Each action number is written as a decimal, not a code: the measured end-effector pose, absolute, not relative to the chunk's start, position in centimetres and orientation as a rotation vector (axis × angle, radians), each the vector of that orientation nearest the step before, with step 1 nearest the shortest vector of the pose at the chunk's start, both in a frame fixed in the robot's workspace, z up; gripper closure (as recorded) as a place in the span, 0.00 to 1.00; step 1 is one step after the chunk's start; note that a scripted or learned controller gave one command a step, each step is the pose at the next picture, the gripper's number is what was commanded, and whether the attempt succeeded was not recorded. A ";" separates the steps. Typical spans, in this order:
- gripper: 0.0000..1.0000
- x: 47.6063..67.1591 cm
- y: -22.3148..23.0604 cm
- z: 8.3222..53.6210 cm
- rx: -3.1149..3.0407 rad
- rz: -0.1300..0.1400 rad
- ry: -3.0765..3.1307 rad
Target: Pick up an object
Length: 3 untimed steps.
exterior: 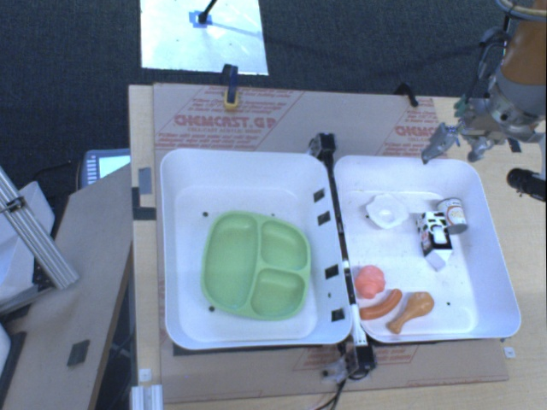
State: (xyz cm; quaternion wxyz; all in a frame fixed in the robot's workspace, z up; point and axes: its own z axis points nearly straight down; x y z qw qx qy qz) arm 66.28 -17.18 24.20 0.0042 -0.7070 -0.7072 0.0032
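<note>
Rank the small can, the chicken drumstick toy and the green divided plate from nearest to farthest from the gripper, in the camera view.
From the gripper, at the right bin's far edge:
1. Small metal can, right bin, far right side.
2. Brown toy chicken drumstick, right bin, near edge.
3. Green divided plastic plate, left bin, centre.

The light on my bench is bright and even, coming from above. The white bins (248,165) are almost overexposed, and their rims lose detail. Shadows under the objects are soft and short. The picture is slightly grainy, and my gripper (461,143) looks a little blurred.
</note>
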 end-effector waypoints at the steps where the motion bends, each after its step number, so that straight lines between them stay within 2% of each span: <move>1: 0.00 66.5 -17.1 25.1 -2.219 -0.001 -2.226; 2: 0.00 65.5 -17.1 19.9 -2.220 0.001 -2.223; 3: 0.00 65.5 -17.3 13.9 -2.222 -0.001 -2.223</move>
